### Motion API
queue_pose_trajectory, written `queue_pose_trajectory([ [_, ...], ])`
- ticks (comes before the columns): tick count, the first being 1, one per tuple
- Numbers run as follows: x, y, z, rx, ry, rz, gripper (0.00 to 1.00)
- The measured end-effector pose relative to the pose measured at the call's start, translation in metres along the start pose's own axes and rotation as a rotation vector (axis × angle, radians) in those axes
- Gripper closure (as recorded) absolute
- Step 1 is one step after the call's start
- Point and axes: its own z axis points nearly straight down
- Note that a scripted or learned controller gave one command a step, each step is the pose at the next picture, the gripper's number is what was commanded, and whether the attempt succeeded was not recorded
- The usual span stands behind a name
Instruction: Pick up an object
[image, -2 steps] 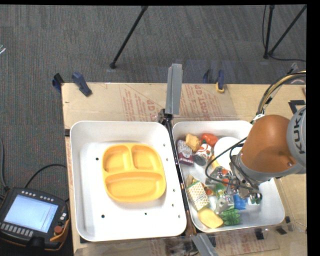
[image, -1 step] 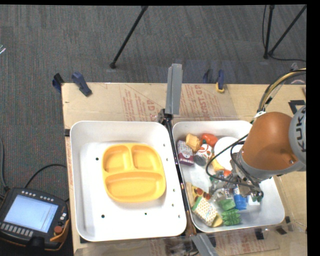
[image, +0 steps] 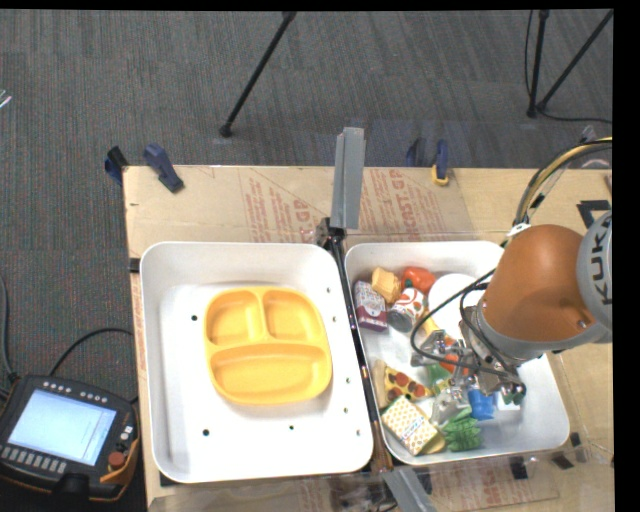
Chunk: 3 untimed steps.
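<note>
Fingers of the gripper (image: 462, 392) are buried in metal, cable and toys, so whether they stand apart or together cannot be told from above, and nothing can be seen held between them. Beneath everything lies the cardboard-topped bench (image: 250, 200), with blue clamps at its far edge. On it sit two shallow white bins side by side: the left bin (image: 170, 300) and the right bin (image: 545, 420). From the right reaches the arm (image: 545, 295), its orange band hanging over the right bin's far half. A yellow divided plate (image: 268, 345) lies flat in the middle of the left bin. On the floor at lower left rests a control pendant (image: 65, 435) with a lit screen. Small objects crowd the right bin: a purple carton (image: 370, 306) near the dividing wall, a patterned box (image: 411, 425) at the near edge, a green leafy toy (image: 463, 433) just beside it, and a blue piece (image: 481, 404) touching the wrist hardware.
</note>
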Motion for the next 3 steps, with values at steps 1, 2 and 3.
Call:
queue_pose_trajectory([
  [1,-0.076,0.020,0.008,0.001,-0.002,0.004,0.00],
  [2,0.033,-0.031,0.010,0.000,0.003,-0.027,0.00],
  [3,-0.031,-0.003,0.008,0.000,-0.003,-0.124,0.00],
])
